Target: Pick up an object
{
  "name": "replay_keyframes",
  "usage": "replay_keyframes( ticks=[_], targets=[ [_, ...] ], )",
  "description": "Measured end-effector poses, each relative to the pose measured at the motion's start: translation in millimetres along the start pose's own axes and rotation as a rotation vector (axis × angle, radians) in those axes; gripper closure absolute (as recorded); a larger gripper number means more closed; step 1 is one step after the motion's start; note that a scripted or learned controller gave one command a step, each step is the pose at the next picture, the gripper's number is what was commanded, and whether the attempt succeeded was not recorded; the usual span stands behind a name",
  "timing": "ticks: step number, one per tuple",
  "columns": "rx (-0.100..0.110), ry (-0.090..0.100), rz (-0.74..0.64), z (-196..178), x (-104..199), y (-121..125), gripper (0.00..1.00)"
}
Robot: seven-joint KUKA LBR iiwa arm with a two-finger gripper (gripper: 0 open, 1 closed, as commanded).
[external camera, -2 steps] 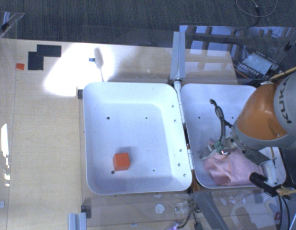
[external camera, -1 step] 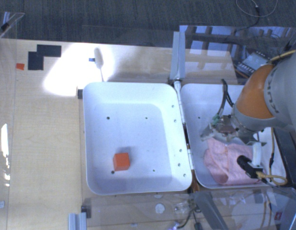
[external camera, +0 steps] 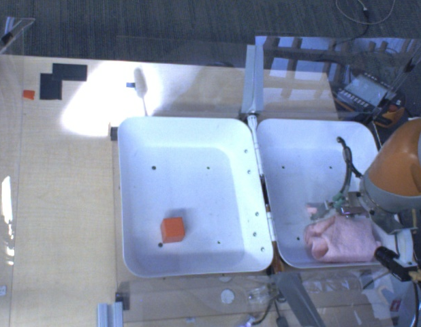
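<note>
Pale wood forms the bench (external camera: 60, 203) we look down on, with two white bins side by side. We see an orange block (external camera: 173, 229) in the left bin (external camera: 183, 148), near its front-left corner. In the right bin (external camera: 299, 155), a pink cloth (external camera: 340, 240) lies bunched at the front-right corner. The claw (external camera: 347, 206) hangs over the cloth's rear edge; we cannot tell whether it is clenched.

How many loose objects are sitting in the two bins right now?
2. An orange block lies in the left bin, toward its near-left part. A pink soft object lies in the right bin, under the arm, which may hide more.
</note>
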State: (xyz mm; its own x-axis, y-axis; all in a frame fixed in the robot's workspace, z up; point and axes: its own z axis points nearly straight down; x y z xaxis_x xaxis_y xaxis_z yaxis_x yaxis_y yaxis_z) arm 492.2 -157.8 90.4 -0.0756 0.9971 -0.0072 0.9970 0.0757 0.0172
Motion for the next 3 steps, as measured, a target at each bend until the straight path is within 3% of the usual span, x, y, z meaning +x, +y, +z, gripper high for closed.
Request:
replay_keyframes(
  ticks=[1, 2, 3],
  targets=[
    [0.001, 0.002, 0.149, 0, 39, 38, 0.0],
    [0.003, 0.002, -0.018, 1, 52, 63, 0.0],
    [-0.002, 0.001, -0.164, -1, 26, 2, 0.0]
  ],
)
